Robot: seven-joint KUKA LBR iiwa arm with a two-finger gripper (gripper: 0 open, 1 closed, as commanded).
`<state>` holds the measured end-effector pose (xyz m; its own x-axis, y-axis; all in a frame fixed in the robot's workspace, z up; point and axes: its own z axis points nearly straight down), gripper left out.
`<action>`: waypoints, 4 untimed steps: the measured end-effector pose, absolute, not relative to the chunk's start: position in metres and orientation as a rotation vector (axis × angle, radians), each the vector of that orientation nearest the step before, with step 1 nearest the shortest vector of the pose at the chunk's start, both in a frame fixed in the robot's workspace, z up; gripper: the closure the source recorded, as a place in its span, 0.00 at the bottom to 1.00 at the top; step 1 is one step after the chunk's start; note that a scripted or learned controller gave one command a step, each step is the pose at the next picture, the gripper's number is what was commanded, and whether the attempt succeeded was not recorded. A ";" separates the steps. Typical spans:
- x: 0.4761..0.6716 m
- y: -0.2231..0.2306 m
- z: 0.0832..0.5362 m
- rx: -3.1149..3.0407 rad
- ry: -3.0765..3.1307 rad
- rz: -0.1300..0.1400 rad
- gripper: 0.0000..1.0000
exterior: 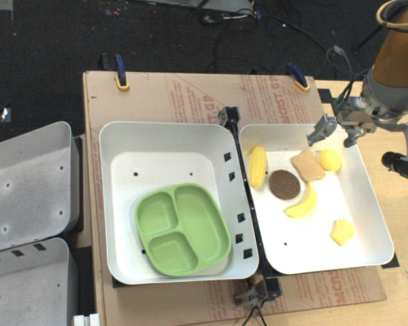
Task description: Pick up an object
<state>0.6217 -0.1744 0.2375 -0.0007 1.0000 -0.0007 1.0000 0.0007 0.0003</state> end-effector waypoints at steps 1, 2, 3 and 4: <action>0.612 -0.178 0.186 2.226 2.222 -0.005 0.00; 0.602 -0.173 0.128 2.226 2.224 -0.005 0.00; 0.603 -0.173 0.093 2.222 2.218 0.002 0.00; 0.606 -0.172 0.107 2.216 2.215 0.010 1.00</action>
